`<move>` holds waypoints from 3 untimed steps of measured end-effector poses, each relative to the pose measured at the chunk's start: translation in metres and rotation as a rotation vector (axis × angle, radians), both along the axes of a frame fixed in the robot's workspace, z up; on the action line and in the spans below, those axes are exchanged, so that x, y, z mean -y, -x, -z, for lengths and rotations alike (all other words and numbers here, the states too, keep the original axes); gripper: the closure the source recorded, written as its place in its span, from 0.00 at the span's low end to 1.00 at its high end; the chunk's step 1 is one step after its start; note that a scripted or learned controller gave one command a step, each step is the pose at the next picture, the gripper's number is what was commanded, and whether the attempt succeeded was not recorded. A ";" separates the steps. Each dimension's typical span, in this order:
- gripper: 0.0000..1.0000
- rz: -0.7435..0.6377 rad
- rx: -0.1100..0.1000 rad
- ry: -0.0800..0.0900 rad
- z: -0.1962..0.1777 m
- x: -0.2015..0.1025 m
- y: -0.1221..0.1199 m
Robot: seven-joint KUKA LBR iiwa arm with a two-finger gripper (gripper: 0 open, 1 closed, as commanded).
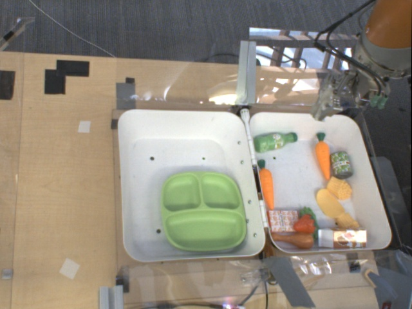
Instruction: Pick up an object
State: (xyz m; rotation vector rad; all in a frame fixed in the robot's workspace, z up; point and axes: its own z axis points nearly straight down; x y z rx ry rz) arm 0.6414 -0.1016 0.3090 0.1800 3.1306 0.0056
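pincer (pixel 324 105): above far rim of right bin (pixel 380 172), grips nothing; fingers too blurred to tell how wide
arm (pixel 386 18): behind pincer, orange band at top right
carrot (pixel 322 156): just below pincer, nearest item
bottle (pixel 275 141): below-left of pincer, lying flat
can (pixel 341 164): below-right, beside carrot
second carrot (pixel 266 184): further down-left, by divider
chips (pixel 335 198): well below pincer
green tray (pixel 203 210): far down-left, in left bin (pixel 138 172)

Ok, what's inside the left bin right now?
The left bin holds one thing, a green divided plate lying flat toward its near side. The plate's three compartments have nothing in them. Whatever bin floor lies under the plate is covered, so that part can't be checked.
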 end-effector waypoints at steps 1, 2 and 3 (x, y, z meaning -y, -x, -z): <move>1.00 -0.113 -0.011 0.001 0.205 0.031 0.023; 1.00 -0.125 0.014 0.007 0.108 0.026 -0.008; 1.00 0.005 0.013 0.005 0.022 0.017 -0.014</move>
